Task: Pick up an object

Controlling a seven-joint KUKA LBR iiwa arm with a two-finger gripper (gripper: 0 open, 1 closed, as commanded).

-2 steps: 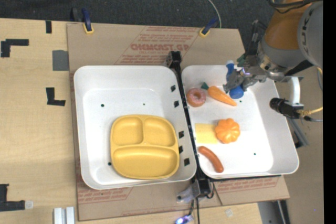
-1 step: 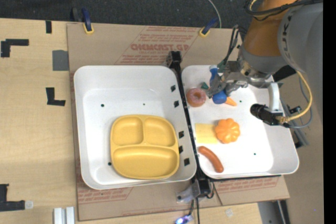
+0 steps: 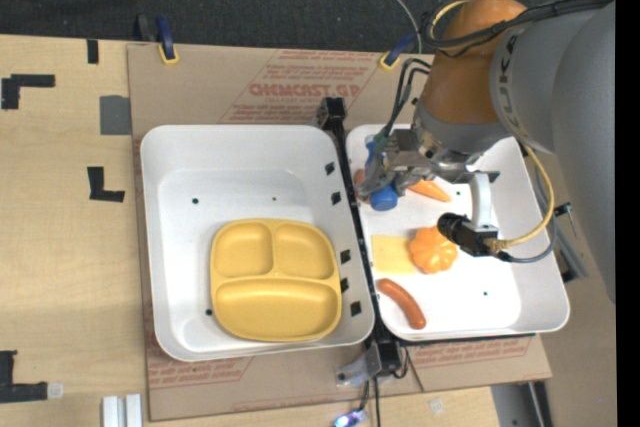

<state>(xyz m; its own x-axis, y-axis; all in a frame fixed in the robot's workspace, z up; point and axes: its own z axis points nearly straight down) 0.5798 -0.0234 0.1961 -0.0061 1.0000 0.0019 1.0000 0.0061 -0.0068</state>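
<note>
From above, the grey arm with its orange band (image 3: 470, 55) reaches in from the right over the right-hand shallow white bin (image 3: 530, 310). Its two-finger gripper (image 3: 388, 177) sits low at that bin's upper-left corner, just beside the divider; whether it is spread or pinching something cannot be told. A small blue object (image 3: 384, 199) lies right at the gripper. Nearby rest an orange carrot-shaped piece (image 3: 432, 189), an orange toy pepper (image 3: 433, 250), a pale yellow flat slice (image 3: 390, 255) and a reddish sausage (image 3: 402, 302). The left-hand white bin (image 3: 175, 175) holds a yellow compartment plate (image 3: 275, 278).
</note>
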